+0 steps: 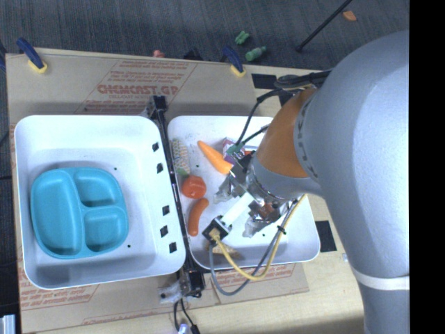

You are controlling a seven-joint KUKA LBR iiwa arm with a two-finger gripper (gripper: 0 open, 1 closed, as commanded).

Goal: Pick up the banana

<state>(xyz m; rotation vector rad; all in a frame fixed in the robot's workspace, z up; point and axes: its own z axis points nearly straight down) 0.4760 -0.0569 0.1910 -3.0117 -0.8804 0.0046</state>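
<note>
Reaching in from the right, the grey robot arm with an orange band above its wrist [292, 145] bends low over the right shallow white plastic bin [300, 246], and its wrist covers much of that bin's middle. The jaws sit at the arm's lower end, pointing toward the bin's near left part. Cables and brackets crowd them, so I cannot tell whether they stand apart or together, and nothing can be seen between them. A looping yellow cable [245, 273] hangs from the wrist over the bin's near wall.

I cannot pick out the banana with any certainty. If it lies in the right bin, the arm hides it.

Along the left side of that bin lie a pointed orange toy carrot [214, 156], a round orange-red toy tomato [194, 186] just nearer than the carrot, and an orange-red sausage-shaped piece [197, 216] nearer still. A pale ribbed corn-like piece [181, 155] rests against the left wall.

The left shallow white plastic bin [28, 132] holds a light blue three-compartment plastic tray [78, 213]. Both bins rest on a brown printed cardboard sheet [139, 83] on the tabletop, with a blue clamp [33, 56] at its far left corner.
</note>
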